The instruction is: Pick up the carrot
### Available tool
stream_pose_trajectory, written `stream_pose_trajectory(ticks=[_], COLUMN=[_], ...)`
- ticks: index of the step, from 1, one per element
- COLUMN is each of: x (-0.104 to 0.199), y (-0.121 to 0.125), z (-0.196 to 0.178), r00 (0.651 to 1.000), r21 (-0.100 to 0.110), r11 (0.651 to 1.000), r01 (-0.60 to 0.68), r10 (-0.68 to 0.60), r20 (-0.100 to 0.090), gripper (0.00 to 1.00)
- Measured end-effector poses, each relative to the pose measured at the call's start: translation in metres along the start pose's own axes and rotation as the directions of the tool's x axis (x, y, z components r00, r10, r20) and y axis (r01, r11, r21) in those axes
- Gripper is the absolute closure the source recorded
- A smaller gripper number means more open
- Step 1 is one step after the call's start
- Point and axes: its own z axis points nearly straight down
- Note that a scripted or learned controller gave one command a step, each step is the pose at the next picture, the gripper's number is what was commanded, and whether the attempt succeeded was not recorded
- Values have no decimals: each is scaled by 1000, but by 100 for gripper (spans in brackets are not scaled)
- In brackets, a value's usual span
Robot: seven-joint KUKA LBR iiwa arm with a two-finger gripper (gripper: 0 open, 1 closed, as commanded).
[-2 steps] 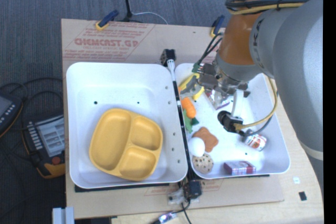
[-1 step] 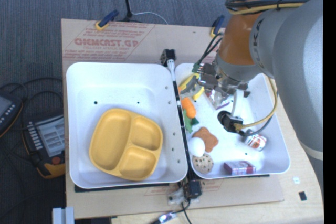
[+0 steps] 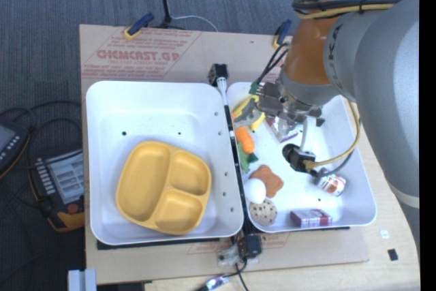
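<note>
The carrot point(image 3: 244, 140) is a small orange piece with a green top. It lies at the left edge of the right bin point(image 3: 354, 167), close to the wall between the two bins. My gripper point(image 3: 285, 123) hangs over the upper middle of that bin, to the right of the carrot and a little farther back. The wrist and its orange band hide most of it. Nothing of the carrot sits under the gripper; the two are apart.
In the right bin lie a yellow piece point(image 3: 249, 120) behind the carrot, a brown toy food point(image 3: 268, 179), a white egg point(image 3: 256, 191), a speckled cookie point(image 3: 264, 213), a small red box point(image 3: 310, 217) and a can point(image 3: 332, 182). A yellow divided plate point(image 3: 163, 186) sits in the left bin point(image 3: 109, 105).
</note>
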Motion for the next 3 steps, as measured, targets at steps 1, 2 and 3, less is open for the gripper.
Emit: stream_pose_trajectory(ticks=[1, 2, 3], x=[0, 0, 0], y=[0, 0, 0], z=[0, 0, 0], r00=[1000, 1000, 1000], r21=[0, 0, 0], r11=[1000, 1000, 1000], r01=[0, 0, 0], r10=[0, 0, 0], r20=[0, 0, 0], gripper=[0, 0, 0])
